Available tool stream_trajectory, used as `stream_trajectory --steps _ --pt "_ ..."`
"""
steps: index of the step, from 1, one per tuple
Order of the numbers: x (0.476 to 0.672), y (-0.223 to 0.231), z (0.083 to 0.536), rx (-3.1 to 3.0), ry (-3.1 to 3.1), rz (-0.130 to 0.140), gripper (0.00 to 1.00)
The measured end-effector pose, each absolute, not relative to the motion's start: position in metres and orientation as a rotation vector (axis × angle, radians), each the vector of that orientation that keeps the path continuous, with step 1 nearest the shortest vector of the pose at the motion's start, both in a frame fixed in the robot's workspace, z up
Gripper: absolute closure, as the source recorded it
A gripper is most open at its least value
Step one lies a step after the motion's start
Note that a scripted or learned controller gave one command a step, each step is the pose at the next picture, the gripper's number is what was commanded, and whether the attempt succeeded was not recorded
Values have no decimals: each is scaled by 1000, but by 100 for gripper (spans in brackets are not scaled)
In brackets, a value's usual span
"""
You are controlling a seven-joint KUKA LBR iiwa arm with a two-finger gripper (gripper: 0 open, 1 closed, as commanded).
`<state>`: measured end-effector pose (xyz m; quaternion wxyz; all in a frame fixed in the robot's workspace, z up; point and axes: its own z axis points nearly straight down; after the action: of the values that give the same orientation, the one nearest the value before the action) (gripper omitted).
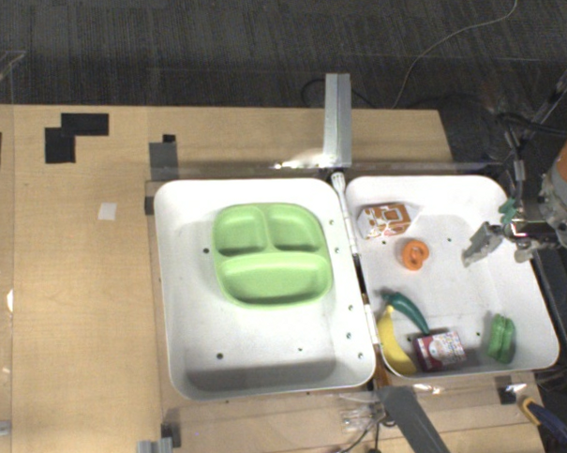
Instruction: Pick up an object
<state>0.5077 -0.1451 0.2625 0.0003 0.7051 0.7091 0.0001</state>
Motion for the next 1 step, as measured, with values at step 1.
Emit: stream_trajectory --steps 1 --pt "615 -132 132 2457 1960 0 0"
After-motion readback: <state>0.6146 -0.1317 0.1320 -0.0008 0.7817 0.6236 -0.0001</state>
